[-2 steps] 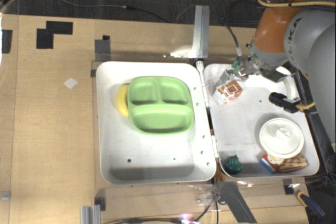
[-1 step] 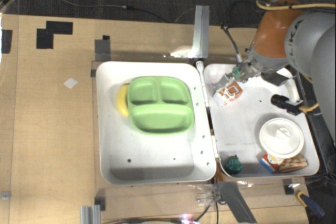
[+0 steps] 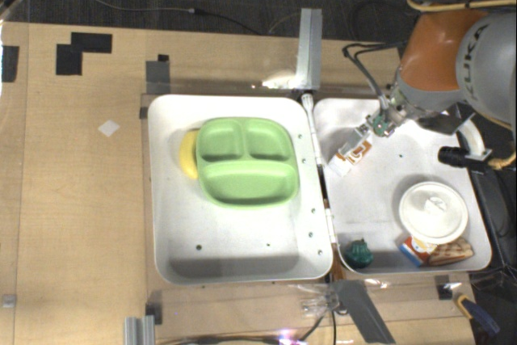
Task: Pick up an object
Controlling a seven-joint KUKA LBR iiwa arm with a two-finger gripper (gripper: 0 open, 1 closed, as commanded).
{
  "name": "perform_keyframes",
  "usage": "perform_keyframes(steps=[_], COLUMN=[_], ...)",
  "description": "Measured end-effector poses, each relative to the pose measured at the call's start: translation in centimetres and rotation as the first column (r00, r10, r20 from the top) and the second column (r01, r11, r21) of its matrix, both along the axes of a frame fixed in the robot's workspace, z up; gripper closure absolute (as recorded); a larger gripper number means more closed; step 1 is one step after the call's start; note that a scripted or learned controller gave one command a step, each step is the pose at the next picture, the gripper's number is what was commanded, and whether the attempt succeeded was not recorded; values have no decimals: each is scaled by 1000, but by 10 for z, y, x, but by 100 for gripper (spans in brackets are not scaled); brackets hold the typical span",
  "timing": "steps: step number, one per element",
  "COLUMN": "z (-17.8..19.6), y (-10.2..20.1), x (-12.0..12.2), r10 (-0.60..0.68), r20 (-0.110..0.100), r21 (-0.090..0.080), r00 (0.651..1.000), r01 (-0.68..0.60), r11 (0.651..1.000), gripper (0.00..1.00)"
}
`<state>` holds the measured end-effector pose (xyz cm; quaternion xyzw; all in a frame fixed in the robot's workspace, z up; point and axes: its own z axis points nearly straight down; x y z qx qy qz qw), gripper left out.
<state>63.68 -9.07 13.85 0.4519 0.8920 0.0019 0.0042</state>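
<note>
Near the right bin's upper-left corner hangs the gripper; whether it is open or closed cannot be told; nothing visibly held; cup, green toy, tray untouched; pick outstanding.

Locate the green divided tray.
The green divided tray lies in the left bin, toward its back, partly covering a yellow object at its left edge.
</note>
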Motion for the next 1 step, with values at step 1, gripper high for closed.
perform_keyframes(steps=[1], z=[-41], y=[-6], x=[19], r10=[-87], r20=[1], r21=[1], r00=[996], r01=[87], r11=[996], gripper=[0])
